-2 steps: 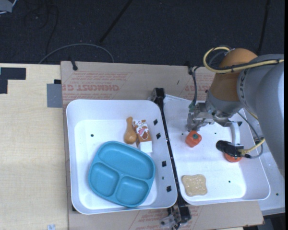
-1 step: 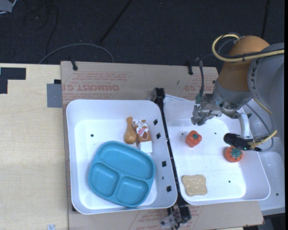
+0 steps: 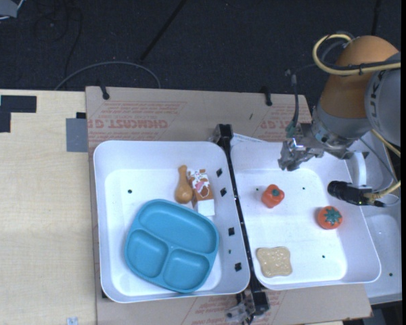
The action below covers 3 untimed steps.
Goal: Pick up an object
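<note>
While the gripper (image 3: pixel 296 156) hangs above the right bin (image 3: pixel 365 266) (grip state I cannot tell), the orange toy (image 3: pixel 273 196) lies just below-left of it.

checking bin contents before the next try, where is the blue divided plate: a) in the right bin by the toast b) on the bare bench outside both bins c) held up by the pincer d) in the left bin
d: the blue divided plate lies flat in the left bin, below the drumstick toy, while the toast slice is in the right bin.
</note>
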Each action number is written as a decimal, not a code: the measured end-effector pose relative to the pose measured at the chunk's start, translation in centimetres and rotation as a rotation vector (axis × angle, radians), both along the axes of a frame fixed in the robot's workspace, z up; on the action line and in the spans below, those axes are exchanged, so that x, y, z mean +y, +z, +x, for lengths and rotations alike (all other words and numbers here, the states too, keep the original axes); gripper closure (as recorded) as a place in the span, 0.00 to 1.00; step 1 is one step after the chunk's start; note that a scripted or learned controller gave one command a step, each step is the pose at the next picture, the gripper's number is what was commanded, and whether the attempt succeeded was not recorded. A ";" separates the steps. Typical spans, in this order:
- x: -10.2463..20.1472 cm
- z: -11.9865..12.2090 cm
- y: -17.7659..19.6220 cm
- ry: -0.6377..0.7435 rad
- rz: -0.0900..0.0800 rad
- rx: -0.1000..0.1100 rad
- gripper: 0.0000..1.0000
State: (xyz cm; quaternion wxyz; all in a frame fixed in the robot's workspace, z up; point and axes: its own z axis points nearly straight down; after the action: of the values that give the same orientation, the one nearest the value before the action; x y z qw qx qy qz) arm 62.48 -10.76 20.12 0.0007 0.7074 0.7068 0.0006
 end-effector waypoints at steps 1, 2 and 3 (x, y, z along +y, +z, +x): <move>-0.1 0.1 3.8 0.002 0.000 0.000 1.00; 4.3 0.9 3.4 0.004 0.001 0.003 1.00; 9.5 0.3 4.0 0.005 0.002 0.005 1.00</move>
State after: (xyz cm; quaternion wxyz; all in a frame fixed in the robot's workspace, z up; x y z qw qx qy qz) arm 62.74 -1.26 24.15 -0.0019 0.7056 0.7086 -0.0006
